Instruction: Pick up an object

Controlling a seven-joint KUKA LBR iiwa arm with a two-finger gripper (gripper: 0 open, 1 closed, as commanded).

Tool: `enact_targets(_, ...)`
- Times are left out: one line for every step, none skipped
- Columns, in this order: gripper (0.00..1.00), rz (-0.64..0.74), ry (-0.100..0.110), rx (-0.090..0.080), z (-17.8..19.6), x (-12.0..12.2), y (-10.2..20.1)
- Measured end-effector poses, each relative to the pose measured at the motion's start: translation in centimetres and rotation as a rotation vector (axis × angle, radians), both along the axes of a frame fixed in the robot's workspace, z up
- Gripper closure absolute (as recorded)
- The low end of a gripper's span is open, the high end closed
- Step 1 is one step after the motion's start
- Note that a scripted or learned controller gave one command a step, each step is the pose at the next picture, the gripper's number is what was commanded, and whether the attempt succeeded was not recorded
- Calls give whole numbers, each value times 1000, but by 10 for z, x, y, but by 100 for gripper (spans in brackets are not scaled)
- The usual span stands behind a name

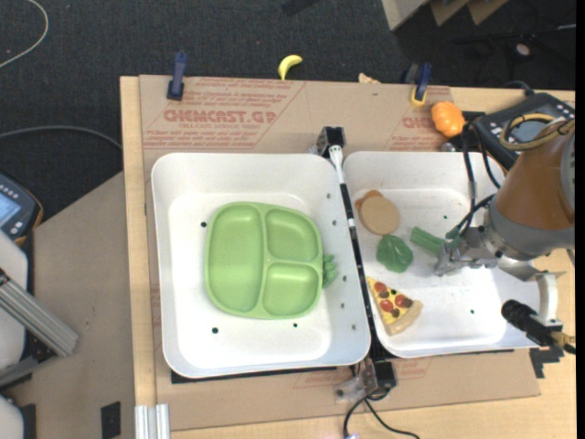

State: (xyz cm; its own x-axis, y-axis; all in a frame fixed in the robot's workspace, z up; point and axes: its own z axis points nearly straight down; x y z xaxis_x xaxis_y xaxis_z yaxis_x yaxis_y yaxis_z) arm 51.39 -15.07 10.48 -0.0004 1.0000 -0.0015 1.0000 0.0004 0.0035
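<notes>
Brown cardboard [228, 112] under my bins reads "CHEMCAST G.P". My arm [535, 199] bends in from the right, pincer [445, 262] low beside a green stick [426, 240]; its state I cannot tell.

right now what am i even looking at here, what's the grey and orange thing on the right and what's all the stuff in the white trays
The picture comes from one camera fixed above a bench, looking down at a slant. The grey and orange thing is a robot arm reaching in from the right. At its end is a claw for picking things up; it sits low in the right bin, close to a dark green stick-shaped piece. I cannot tell whether it holds anything. That bin also has a round tan disc, a green lump and a toy pizza slice. The left bin holds a light green divided plate with a small green item at its right edge.
</notes>
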Motion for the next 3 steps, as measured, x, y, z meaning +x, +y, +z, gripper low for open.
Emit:
enact_targets(100, 2, 0, 0, 55, 41, 32)
enact_targets(100, -6, -1, -5, 30, 59, -79)
enact_targets(100, 1, -2, -3, 42, 60, -73)
